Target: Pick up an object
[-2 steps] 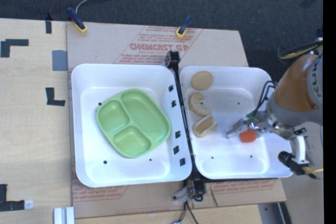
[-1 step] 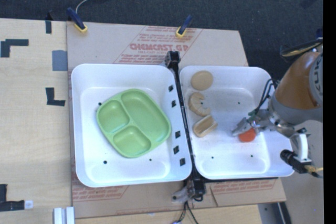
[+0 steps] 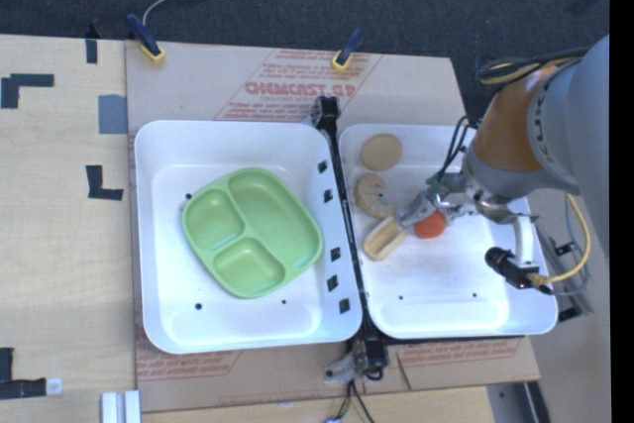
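The right bin [image 3: 466, 307] holds a round tan disc [image 3: 380, 152] at the back, a second tan piece [image 3: 371, 194] below it, a tan loaf-shaped piece [image 3: 382, 239] near the divider, and a small red object [image 3: 430, 227]. My gripper [image 3: 420, 210] is low in this bin, pointing left, just above the red object and right of the loaf-shaped piece. It touches or nearly touches the red object; I cannot tell which. The grey arm with its orange band [image 3: 505, 129] comes in from the right.
A green divided plate [image 3: 253, 231] lies in the left bin [image 3: 158, 213]. A black divider [image 3: 342, 213] runs between the bins. Yellow-and-blue clamps [image 3: 147, 39] hold the cardboard at the back. Cables hang off the arm at the right bin's edge.
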